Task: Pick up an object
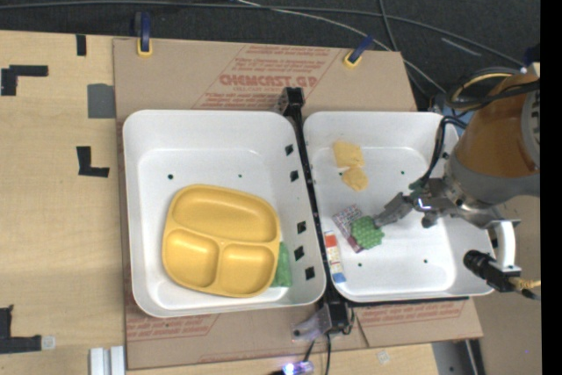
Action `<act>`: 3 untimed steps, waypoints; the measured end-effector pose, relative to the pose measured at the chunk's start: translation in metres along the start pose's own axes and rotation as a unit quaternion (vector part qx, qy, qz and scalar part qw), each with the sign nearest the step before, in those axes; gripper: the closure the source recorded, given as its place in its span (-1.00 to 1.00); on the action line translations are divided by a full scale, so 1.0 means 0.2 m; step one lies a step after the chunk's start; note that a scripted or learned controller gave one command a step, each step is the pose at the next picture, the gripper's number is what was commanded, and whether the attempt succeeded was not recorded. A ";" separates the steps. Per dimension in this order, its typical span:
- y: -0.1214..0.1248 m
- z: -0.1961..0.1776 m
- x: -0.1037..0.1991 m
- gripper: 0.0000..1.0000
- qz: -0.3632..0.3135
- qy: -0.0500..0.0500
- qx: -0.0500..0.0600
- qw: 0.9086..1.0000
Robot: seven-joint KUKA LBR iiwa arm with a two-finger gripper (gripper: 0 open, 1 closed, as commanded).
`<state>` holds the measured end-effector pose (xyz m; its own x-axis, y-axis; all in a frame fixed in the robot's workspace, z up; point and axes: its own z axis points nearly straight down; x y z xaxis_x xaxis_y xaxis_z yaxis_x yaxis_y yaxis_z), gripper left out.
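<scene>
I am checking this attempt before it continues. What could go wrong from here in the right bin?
1. The gripper sits at the green block, which touches a patterned packet; it may catch both things or push the block away.
2. A small card lies close by at the divider, so a push could jam things against it.
3. The yellow pieces lie near and could be knocked.
</scene>
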<state>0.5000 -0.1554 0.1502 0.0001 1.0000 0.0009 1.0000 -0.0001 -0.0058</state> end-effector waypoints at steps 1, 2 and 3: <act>-0.03 0.24 -0.01 -1.00 0.001 0.002 -0.006 1.000; 0.01 0.26 -0.02 -1.00 -0.001 0.002 -0.009 1.000; 0.03 0.19 -0.02 1.00 -0.001 0.000 -0.018 1.000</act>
<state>0.5061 -0.1587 0.1129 -0.0023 1.0000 0.0004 0.9995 0.0023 0.0302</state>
